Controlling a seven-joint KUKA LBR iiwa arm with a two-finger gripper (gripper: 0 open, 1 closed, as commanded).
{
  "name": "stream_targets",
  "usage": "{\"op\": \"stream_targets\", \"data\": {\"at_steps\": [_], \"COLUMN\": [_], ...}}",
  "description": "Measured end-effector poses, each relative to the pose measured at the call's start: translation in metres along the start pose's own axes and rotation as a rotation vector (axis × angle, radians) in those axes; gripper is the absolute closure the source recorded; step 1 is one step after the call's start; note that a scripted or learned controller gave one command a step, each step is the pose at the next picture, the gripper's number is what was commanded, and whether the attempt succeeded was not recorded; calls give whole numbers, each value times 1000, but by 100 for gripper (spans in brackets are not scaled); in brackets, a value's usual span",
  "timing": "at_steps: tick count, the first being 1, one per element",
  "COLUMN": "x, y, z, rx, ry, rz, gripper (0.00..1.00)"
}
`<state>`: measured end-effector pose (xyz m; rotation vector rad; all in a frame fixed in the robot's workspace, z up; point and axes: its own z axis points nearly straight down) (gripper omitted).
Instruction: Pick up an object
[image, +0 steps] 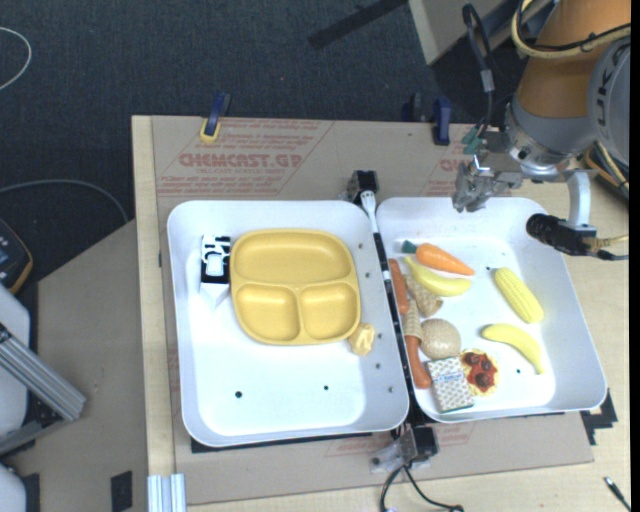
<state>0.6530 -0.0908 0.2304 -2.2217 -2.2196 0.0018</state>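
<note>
My gripper (470, 200) hangs over the back edge of the right bin (570, 330), above its far left part, with nothing seen between its fingers. Below it in that bin lie a carrot (443, 259) on a small banana (441, 282), a corn cob (518, 294), a second banana (516, 343), a long sausage (401, 290), a round beige bun (440, 337), a pizza slice (481, 369) and a small packaged block (451, 384).
The left bin (200, 380) holds a yellow compartment tray (294, 284), a black and white item (213, 260) at its left and a small yellow piece (362, 340). Clamps (211, 122) sit on the bench's far edge.
</note>
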Motion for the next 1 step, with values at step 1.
{"op": "stream_targets", "data": {"at_steps": [1], "x": [9], "y": [7], "z": [16], "rx": [1], "ry": [0], "rz": [-2], "gripper": [100]}}
